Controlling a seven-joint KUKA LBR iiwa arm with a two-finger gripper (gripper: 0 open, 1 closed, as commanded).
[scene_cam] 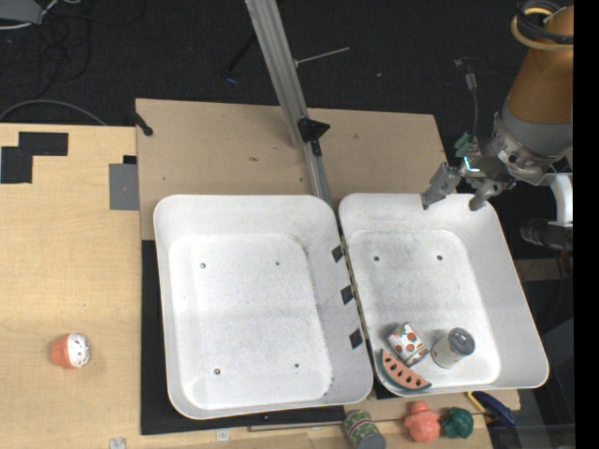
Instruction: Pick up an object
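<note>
My gripper (pixel 461 192) hangs over the far right corner of the right bin (pixel 426 215), fingers spread open with nothing between them. At that bin's near edge lie three small objects: a red-and-white patterned piece (pixel 406 341), a grey cylinder with a round cap (pixel 453 347), and a watermelon slice toy (pixel 405 373). All three sit well below the gripper in the view, apart from it.
The left bin (pixel 245 307) adjoins the right one along a clipped seam. A slanted metal rail (pixel 285 82) rises behind the bins. Outside the bins, small toys (pixel 426 423) lie at the front edge and an orange-white ball (pixel 70 351) rests on the left bench.
</note>
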